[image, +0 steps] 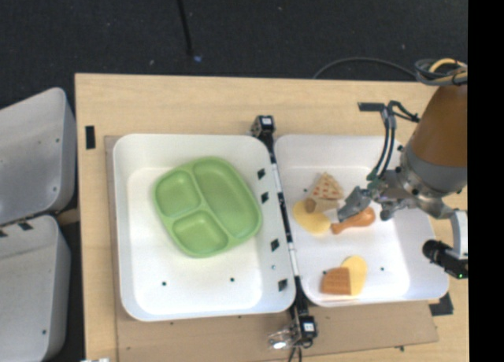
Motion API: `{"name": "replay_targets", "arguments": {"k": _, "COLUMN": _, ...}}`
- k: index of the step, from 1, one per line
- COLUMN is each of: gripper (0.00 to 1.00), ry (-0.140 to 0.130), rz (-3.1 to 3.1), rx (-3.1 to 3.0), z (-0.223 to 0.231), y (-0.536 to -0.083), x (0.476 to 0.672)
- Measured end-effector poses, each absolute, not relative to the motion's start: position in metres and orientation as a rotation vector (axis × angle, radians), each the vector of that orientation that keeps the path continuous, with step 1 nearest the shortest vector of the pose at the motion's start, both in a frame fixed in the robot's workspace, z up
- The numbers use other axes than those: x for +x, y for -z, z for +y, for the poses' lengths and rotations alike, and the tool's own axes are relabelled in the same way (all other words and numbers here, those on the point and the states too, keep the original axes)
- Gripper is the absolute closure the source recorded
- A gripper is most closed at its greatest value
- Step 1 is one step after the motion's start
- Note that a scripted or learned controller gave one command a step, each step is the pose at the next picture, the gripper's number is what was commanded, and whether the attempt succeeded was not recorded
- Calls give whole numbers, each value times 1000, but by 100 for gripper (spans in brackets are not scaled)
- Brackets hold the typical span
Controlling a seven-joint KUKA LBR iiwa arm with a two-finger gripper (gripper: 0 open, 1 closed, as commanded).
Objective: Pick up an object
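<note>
The wooden table (94, 108) carries two shallow white bins of smooth plastic. In the left bin (134, 282) lies a glossy green divided plate (207, 206) with three compartments and rounded corners. The right bin (394, 156) holds small toy foods: a tan wedge with a rough pattern (325, 188), a flat yellow round piece (312, 218), an orange drumstick shape (356, 222), and an orange block touching a yellow slice (343, 277) nearer the front edge. The grey pincer (352, 205) is low over the drumstick shape, at its upper left end, just beside the yellow round piece. How wide it stands I cannot tell, also not whether it touches the drumstick.
</note>
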State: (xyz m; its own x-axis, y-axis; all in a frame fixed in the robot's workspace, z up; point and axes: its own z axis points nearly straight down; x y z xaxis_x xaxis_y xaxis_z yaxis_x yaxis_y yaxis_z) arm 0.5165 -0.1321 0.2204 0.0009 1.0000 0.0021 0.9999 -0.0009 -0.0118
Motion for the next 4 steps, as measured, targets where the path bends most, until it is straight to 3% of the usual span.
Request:
{"name": "replay_targets", "arguments": {"k": 1, "gripper": 0, "ry": 1, "rz": -2224, "rx": -2220, "z": -132, "y": -227, "x": 519}}
{"name": "replay_targets", "arguments": {"k": 2, "gripper": 0, "ry": -6, "rz": -2220, "rx": -2219, "z": -125, "y": -166, "x": 520}}
{"name": "replay_targets", "arguments": {"k": 3, "gripper": 0, "ry": -7, "rz": -2218, "rx": -2220, "z": -129, "y": -109, "x": 510}}
{"name": "replay_targets", "arguments": {"k": 4, "gripper": 0, "ry": -3, "rz": -2219, "rx": -2223, "z": -131, "y": -100, "x": 510}}
